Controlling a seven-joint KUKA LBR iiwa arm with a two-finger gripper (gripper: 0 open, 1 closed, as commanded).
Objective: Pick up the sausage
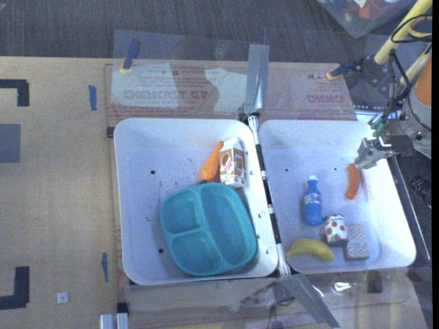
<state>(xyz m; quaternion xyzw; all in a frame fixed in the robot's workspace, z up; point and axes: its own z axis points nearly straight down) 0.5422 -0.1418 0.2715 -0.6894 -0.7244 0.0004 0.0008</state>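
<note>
Yellow banana [310, 249] lies at the near edge of the right bin [405, 252], at about 6 o'clock. Next to it sit a small spotted cup [334, 228] and a little flat block [356, 242]. A blue bottle [312, 201] stands a bit farther in. The teal tray [208, 229] fills the near part of the left bin [130, 204], with a carton [233, 162] and a carrot [210, 162] behind it. The orange sausage [352, 181] lies at 3 o'clock in the right bin. The jaws [369, 153] hang just above its far end; I cannot tell if they are apart.
</note>
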